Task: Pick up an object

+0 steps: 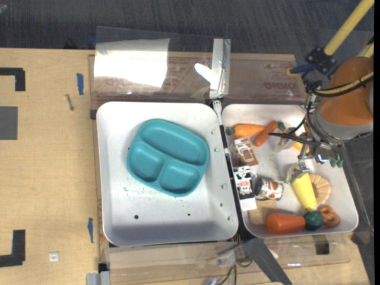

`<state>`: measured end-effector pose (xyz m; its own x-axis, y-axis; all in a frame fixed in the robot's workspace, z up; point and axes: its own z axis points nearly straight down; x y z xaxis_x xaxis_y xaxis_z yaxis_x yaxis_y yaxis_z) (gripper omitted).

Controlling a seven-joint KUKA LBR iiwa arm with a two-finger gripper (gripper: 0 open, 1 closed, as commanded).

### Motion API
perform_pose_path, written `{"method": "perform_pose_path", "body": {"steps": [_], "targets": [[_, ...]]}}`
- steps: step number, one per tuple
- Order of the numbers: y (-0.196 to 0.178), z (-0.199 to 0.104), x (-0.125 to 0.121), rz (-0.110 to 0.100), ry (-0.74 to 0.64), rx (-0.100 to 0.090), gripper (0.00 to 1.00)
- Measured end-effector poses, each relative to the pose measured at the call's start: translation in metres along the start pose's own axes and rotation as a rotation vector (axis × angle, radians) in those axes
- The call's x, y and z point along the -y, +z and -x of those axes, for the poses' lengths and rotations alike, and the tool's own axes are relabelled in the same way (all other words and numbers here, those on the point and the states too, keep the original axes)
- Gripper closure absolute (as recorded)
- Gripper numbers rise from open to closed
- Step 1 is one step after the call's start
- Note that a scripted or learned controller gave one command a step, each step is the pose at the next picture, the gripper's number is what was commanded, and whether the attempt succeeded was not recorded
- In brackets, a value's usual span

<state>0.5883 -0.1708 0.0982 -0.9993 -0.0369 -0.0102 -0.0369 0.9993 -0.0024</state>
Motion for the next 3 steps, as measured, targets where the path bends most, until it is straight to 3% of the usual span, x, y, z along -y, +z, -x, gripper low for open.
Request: {"method": "perform_pose_path", "body": {"steps": [1,2,3], "targets": [[0.008,-0.062,-0.007,-0.001,-0.253,0.003,0.00],[0.005,-0.089,-0.008,-0.011,-0.357,0.027,0.00],[0.008,-0.013,-0.038,0.001,-0.311,0.006,0.00]]}}
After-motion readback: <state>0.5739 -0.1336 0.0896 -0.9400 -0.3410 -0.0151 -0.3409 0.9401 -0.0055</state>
